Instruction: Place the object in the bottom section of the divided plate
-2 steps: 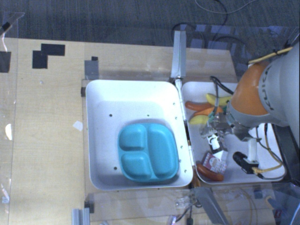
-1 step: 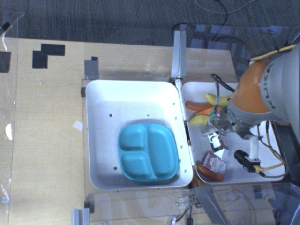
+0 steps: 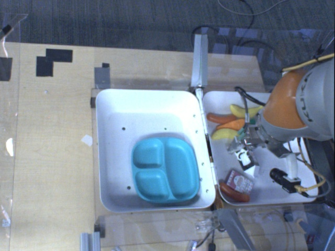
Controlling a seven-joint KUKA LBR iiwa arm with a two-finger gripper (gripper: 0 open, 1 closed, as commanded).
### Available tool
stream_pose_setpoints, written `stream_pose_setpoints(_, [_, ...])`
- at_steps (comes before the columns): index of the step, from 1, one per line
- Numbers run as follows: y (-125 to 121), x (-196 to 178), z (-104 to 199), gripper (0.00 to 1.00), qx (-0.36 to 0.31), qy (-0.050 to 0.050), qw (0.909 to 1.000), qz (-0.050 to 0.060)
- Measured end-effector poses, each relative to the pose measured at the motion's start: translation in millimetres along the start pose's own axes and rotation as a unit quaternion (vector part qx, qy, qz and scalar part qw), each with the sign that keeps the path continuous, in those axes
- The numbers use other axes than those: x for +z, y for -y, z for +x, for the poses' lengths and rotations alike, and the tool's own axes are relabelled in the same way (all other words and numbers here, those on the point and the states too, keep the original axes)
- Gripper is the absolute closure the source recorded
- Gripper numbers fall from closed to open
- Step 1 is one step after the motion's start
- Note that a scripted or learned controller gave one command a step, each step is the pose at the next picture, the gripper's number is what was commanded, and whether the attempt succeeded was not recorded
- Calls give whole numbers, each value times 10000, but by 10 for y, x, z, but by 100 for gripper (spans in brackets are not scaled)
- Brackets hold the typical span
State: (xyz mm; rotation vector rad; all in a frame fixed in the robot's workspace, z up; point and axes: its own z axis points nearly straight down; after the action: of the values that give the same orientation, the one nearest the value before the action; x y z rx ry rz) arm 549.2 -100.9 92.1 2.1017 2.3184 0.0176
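A blue divided plate (image 3: 166, 169) lies in the left white bin (image 3: 112, 140), with two small sections on its left and one large section on its right; all three hold nothing. My gripper (image 3: 245, 155) hangs low over the middle of the right bin (image 3: 272, 195), pointing down among the toy foods. Just below it lies a dark red packet (image 3: 240, 181) with a red sausage-like piece (image 3: 234, 194) at the bin's front edge. Whether anything is in the gripper cannot be made out.
At the back of the right bin lie a yellow banana (image 3: 244, 110), an orange carrot (image 3: 227, 121) and a yellow-green piece (image 3: 222, 134). A metal divider rail (image 3: 199, 61) stands between the bins. The arm's grey and orange body (image 3: 293, 109) covers the right bin's far side.
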Motion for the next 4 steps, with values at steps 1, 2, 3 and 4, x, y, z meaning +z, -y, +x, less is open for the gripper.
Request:
stream_pose_setpoints(1, [-21,-108,5,100,-12,5,10000,-24])
stream_pose_setpoints(2, [-618,-927,195,100,-959,-5,9954,49])
stream_pose_setpoints(3, [-824,-1309,-123,100,-596,-1,9982,51])
stream_pose_setpoints(4, [-846,-1423,-109,100,-633,13,9980,23])
